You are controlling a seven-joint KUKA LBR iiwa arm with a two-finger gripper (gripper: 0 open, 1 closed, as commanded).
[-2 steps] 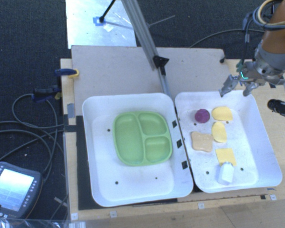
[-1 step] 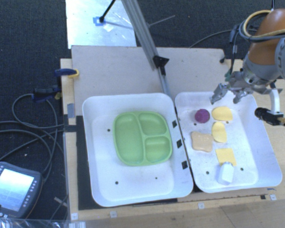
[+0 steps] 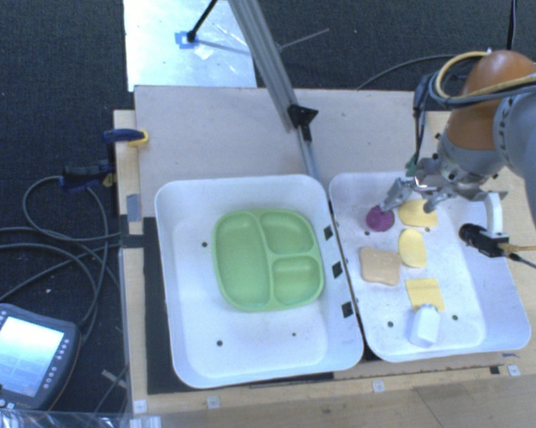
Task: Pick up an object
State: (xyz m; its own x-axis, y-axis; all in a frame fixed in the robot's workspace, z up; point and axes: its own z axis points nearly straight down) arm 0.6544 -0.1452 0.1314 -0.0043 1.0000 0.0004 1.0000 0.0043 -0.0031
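we've got the gripper hanging over the back of the right bin, arm coming in from the right with its orange band up top. the fingers read as spread apart, one reaching toward the purple piece and one toward the yellow piece behind it, nothing between them that we can see. so: not holding anything.

the relation that matters: the purple object sits just left of and slightly nearer the camera than the gripper, close to the left finger tip, maybe touching it, we can't tell at this angle. it's small, round, magenta-purple, no real long axis, so finger orientation shouldn't matter much. our read is a short shift left and down would centre it.

alternative target: the pale yellow piece lies right under the gripper, partly hidden by it, flat-looking, so harder to pinch.

rest of the right bin, all further toward the front: a yellow oval, long axis roughly front to back; a tan toast-like slab to its left; a yellow square; a white block nearest the front edge. all lie near each other but mostly apart.

the left bin holds a green divided plate, well away from the gripper.
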